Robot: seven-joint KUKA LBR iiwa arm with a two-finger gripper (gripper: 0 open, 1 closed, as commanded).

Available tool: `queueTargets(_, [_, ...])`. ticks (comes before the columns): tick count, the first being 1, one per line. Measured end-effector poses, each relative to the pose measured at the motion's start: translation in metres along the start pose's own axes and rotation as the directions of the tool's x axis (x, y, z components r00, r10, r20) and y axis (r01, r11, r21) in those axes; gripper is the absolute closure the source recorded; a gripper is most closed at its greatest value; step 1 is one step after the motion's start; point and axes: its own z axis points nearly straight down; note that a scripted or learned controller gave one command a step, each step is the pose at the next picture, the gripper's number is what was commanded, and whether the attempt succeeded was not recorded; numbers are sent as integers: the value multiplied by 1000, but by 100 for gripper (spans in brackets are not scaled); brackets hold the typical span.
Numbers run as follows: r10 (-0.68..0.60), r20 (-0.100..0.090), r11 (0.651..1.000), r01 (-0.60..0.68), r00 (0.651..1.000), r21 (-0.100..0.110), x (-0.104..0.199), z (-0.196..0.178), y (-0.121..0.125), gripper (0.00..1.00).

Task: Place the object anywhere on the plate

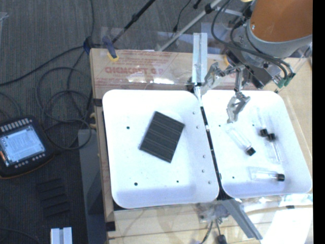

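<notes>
The grey arm (277, 19) with its orange band fills the corner above the right bin (294, 182), its wrist hanging over that bin's far rim. The left bin (122, 187) lies against the right bin along a shared centre seam. In the left bin a dark ribbed square plate (162, 136) sits tilted near the middle, with bare white floor on every side and clear of all four rims.

The gripper (234, 108) hangs over the right bin's far-left part, close to the seam and the far rim; its fingers look close together with nothing seen between them, though the tips are small and hard to read.

Several clear vials with black caps lie in the right bin: one (240, 141) just below the gripper, one (265, 175) near the near rim, and others (268, 136) toward the right rim, apart from each other.
</notes>
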Motion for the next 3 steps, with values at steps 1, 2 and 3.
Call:
queueTargets(1, [-164, -2, 986, 164, 986, -2, -16, 88, 5, 0])
queueTargets(2, [-163, 0, 987, 163, 987, -2, -65, 71, 61, 0])
queueTargets(3, [-463, -1, 886, 463, 886, -3, -43, 98, 50, 0])
